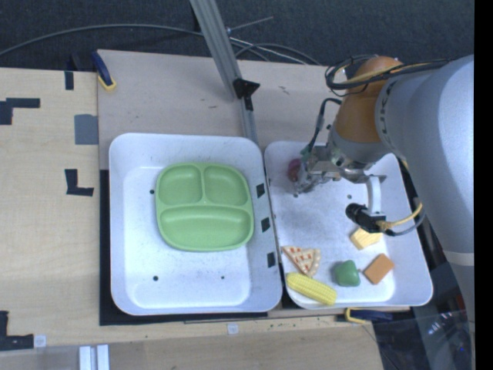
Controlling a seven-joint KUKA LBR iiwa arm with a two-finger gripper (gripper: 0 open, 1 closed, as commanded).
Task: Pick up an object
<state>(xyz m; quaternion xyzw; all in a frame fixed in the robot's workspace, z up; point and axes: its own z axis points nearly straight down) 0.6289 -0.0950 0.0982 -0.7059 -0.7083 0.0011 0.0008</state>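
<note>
- Camera view: the claw (304,177) is seen low in the right bin (408,284), at its upper-left corner, just beside a small dark-red object (294,168).
- Claw state: cannot be told, the tip being too small and cluttered to read. Nothing can be confirmed as gripped.
- Red object is judged the likely target. Whether it is touched by the claw cannot be made out; it appears to rest on the bin floor.
- Other candidates are lying untouched along the right bin's lower part: pizza slice (302,259), corn cob (311,288), green piece (347,273), orange block (378,268), yellow block (367,238).
- Left bin (131,276) is occupied by a green divided plate (205,206), well apart from the arm.
- Progress: approach is judged done; grasp and lift are not yet shown, so the pick is left to be completed.
</note>
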